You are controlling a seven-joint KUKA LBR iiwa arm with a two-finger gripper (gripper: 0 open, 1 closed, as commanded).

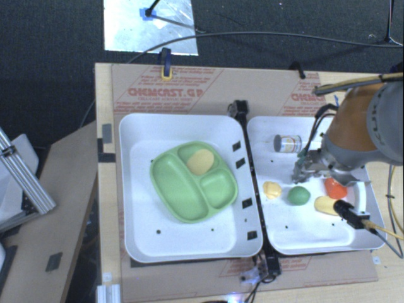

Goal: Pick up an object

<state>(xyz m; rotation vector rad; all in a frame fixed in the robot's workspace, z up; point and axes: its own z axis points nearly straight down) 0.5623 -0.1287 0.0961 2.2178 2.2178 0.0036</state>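
Observation:
In the right bin [297, 235] lie a green ball [299, 196], a small pale yellow piece [272, 190], a red-orange piece [335, 187], a yellow piece [327, 204] and a small jar [288, 144] on its side. My gripper [303, 172] hangs low over the right bin, just above the green ball, reaching in from the right. I cannot make out whether anything sits between its fingers. The left bin [142, 232] bears a green divided plate [191, 181] with a yellowish object [201, 161] in its upper compartment.
The arm's grey and orange body [360, 128] covers the right bin's upper right part. A black divider with clips [247, 169] runs between the two bins. Cardboard [189, 87] lies behind the bins.

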